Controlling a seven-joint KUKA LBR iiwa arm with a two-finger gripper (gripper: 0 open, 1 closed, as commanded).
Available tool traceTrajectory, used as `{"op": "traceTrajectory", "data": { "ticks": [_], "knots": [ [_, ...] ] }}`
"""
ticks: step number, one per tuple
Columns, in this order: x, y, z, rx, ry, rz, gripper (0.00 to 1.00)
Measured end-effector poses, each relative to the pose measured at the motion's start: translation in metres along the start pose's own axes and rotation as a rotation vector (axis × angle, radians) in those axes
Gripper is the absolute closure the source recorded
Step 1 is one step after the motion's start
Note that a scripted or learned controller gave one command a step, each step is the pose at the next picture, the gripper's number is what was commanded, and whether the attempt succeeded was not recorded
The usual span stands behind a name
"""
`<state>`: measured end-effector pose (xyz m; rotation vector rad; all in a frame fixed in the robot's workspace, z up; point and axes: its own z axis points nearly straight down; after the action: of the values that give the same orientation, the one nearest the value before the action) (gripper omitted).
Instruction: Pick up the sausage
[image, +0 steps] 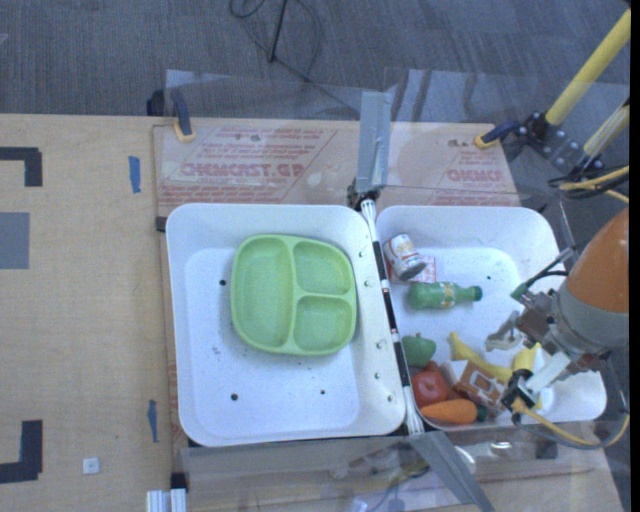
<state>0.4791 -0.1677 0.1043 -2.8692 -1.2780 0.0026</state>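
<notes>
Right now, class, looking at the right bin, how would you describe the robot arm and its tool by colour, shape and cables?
The arm is rounded, with an orange band above a grey wrist. Below that sits the tool, a cluster of grey metal, black and white parts with yellow touches. A yellow cable loops beneath it.

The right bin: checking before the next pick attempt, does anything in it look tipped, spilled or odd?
The small red-and-white can and the green plastic bottle both lie on their sides in the right white bin. Nothing looks spilled or broken.
</notes>
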Motion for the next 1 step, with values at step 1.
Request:
{"op": "traceTrajectory", "data": {
  "ticks": [1],
  "knots": [
    [-0.0094, 0.0090, -0.1024, 0.001, 0.000, 0.091, 0.00]
  ]
}}
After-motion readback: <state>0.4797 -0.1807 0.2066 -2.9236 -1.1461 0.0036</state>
